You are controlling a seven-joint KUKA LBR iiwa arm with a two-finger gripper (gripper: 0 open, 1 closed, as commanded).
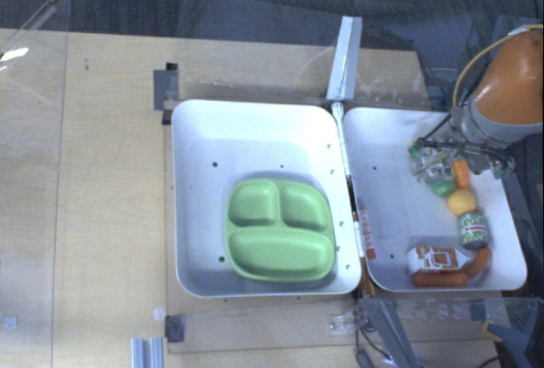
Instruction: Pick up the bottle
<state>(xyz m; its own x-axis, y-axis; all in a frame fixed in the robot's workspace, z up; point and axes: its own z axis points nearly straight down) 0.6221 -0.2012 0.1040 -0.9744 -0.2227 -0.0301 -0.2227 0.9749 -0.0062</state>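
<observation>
The arm [510,90] comes in from the right side of the camera view, its orange band bulging over the upper right corner of the right bin [382,188]. Below the band the grey wrist points steeply down into that bin, and the gripper [442,158] sits low over the bin's upper right part, among a small cluster of objects. Cables loop from the wrist up behind the orange band. The metal parts at the gripper's end blur into the clutter below, so I cannot tell whether the jaws are spread or pressed together, nor whether anything lies between them.

The bottle [432,173], a small clear one with a green end, lies in the right bin just beneath the gripper, close to or touching it; which of the two cannot be told. Just beside it is a carrot [461,174], and below that a lemon [461,203]. Further toward the near edge stands a green-labelled can [473,230]. Along the bin's bottom wall lie a small brown and white carton [437,258] and a sausage [450,275], touching each other.

The left bin [204,179] holds a green divided plate [279,229] with three compartments, resting in its lower middle. Both bins sit side by side on the pale wooden tabletop [85,188].
</observation>
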